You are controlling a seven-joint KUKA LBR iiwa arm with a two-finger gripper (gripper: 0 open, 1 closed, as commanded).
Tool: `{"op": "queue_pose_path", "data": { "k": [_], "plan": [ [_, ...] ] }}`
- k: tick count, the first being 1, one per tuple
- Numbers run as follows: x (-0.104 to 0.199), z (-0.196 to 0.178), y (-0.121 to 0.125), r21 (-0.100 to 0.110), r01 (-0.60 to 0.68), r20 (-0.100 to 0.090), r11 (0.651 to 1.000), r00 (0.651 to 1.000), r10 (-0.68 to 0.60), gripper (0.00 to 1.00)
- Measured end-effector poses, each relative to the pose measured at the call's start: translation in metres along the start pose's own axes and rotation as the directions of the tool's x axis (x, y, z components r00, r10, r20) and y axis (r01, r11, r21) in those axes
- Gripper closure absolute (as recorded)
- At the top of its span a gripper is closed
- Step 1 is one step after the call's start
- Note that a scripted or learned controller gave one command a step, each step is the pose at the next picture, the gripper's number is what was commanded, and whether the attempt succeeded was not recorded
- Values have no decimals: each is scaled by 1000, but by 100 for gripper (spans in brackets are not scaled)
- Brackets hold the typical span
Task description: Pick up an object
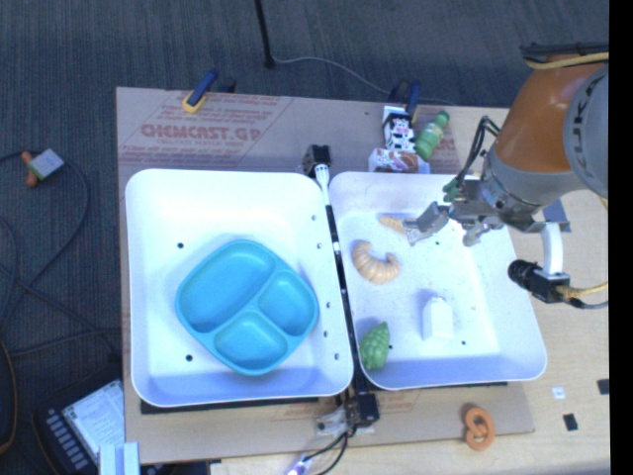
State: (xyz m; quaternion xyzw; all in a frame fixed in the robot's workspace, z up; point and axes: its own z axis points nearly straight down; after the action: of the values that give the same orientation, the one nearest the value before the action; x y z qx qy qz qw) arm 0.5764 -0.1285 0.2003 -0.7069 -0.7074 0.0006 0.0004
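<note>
Gripper [450, 224] open and empty over right bin [514, 359]; croissant [377, 262] just below-left of fingertips, long axis crosswise, curling upward at ends.

Robot lab: bench [198, 127] (clamped board), white bins [158, 206], cables on carpet.

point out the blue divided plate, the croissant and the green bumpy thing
blue three-compartment plastic plate [247, 305], camera view, on the ridge where its compartments meet
tan curved croissant-shaped toy [376, 262], camera view, middle of its curve
green bumpy rounded toy [375, 344], camera view, centre of its body
</note>
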Motion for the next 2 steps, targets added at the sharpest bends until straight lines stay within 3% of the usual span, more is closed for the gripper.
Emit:
{"op": "queue_pose_path", "data": {
  "k": [1, 2],
  "plan": [
    [24, 105, -36, 2, 0, -1, 1000, 1000, 0, 0],
    [-74, 65, -19, -3, -3, 4, 1000, 1000, 3, 0]
  ]
}}
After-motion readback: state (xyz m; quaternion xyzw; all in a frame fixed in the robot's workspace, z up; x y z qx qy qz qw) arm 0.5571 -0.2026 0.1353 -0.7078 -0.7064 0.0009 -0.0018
